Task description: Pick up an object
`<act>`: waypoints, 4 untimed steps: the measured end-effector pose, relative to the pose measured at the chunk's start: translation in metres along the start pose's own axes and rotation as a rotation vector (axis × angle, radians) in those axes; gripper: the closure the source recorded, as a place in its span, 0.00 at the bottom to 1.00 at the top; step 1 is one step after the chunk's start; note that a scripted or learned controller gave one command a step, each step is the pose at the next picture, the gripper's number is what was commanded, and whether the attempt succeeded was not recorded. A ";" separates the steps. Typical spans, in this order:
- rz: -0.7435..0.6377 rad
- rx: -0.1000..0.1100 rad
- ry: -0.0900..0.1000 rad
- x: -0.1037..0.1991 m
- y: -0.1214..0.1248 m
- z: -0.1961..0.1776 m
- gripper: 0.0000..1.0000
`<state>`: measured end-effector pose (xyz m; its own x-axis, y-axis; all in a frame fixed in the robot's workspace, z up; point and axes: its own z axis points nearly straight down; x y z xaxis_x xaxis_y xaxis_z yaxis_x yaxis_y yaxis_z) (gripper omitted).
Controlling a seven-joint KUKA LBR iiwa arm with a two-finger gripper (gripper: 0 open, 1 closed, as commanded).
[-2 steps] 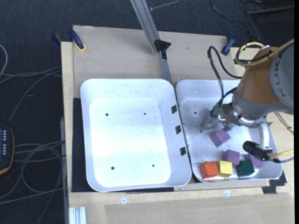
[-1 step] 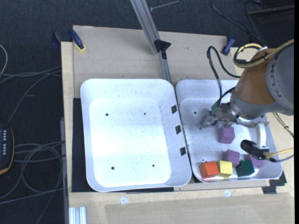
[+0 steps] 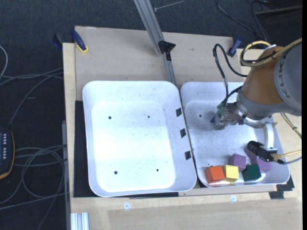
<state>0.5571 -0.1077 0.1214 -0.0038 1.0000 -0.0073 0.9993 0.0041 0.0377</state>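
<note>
Hovering over the upper middle of the right bin [image 3: 192, 128], the gripper [image 3: 219, 119] points toward that bin's left side; whether it is released or clenched cannot be told from this angle, and nothing can be made out in its grasp. Behind it, the grey wrist joins the orange band [image 3: 261, 83] of the arm, which enters from the right and covers the bin's upper right part. A black cable [image 3: 219, 66] loops from the bench top down to the wrist.

Five blocks are clustered in the near right corner of the right bin, well apart from the gripper: one orange block [image 3: 215, 173], one yellow block [image 3: 232, 172] touching it on the right, one dark green block [image 3: 251, 172] just beside the yellow one, and two purple blocks, one [image 3: 238, 160] behind the yellow block and one [image 3: 264, 166] at the bin's right edge. A black fitting [image 3: 256, 149] on the arm hangs just above this cluster, between the two purple blocks.

Two white bins sit side by side; the left bin [image 3: 132, 138] shows four dark dots on its floor. An aluminium bar [image 3: 152, 25] slants down to the gap between the bins.
</note>
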 end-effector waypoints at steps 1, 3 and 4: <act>0.002 0.030 0.006 0.002 0.002 -0.064 1.00; -0.003 0.033 0.009 0.054 0.023 -0.108 1.00; -0.003 0.035 0.009 0.110 0.037 -0.101 1.00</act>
<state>0.5901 0.0028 0.2228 -0.0073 1.0000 0.0020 1.0000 0.0072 0.0023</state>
